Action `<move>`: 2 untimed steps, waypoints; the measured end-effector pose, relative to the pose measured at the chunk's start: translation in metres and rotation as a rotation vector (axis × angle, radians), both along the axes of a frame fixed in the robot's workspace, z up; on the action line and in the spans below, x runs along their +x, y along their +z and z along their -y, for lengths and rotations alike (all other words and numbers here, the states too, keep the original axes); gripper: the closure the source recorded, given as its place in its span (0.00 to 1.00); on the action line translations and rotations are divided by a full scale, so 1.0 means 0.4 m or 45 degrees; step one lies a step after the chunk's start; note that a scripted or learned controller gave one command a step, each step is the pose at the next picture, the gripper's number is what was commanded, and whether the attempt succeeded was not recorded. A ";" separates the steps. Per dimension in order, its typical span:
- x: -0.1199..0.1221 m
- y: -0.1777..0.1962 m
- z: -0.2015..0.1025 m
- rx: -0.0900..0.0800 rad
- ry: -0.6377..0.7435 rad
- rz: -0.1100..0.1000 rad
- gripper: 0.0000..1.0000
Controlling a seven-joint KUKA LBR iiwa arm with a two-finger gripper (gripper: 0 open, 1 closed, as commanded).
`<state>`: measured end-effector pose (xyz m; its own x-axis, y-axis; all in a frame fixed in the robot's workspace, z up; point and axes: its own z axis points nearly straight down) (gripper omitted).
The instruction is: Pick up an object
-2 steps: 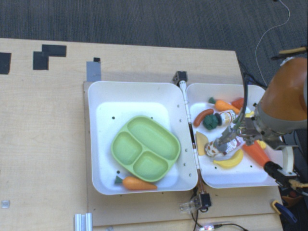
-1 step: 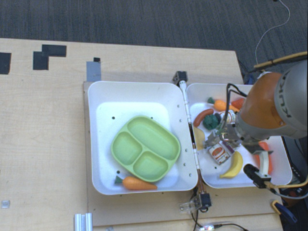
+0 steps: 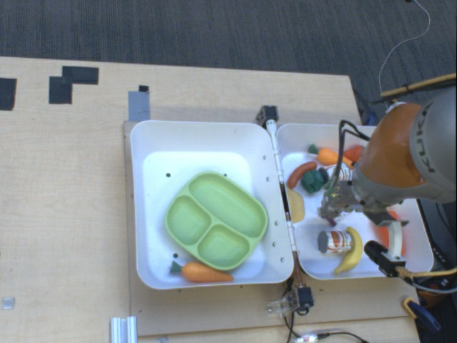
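My gripper [image 3: 333, 209] reaches down into the right bin [image 3: 307, 263], near its middle. Just below it lies a small can [image 3: 335, 241] on its side, with a yellow banana [image 3: 350, 251] to the can's right. Above the gripper sit a dark green broccoli piece [image 3: 313, 181], a red chili [image 3: 300, 171] and an orange carrot [image 3: 328, 156]. A tan potato-like piece [image 3: 295, 207] lies at the bin's left wall. The arm's orange band [image 3: 393, 148] hides the bin's upper right part. Nothing shows between the fingers.
The left bin [image 3: 153, 156] holds a light green divided plate [image 3: 216, 220] and an orange carrot [image 3: 206, 272] at its front edge. A red and white object [image 3: 395, 238] lies at the right bin's right side. Cables run along the bench's front right.
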<state>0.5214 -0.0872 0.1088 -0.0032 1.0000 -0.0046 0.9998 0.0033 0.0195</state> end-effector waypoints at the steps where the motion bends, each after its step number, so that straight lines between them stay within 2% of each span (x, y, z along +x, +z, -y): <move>1: 0.210 0.192 -0.122 0.007 0.003 -0.017 1.00; 2: 0.208 0.190 -0.120 0.006 0.003 -0.021 0.00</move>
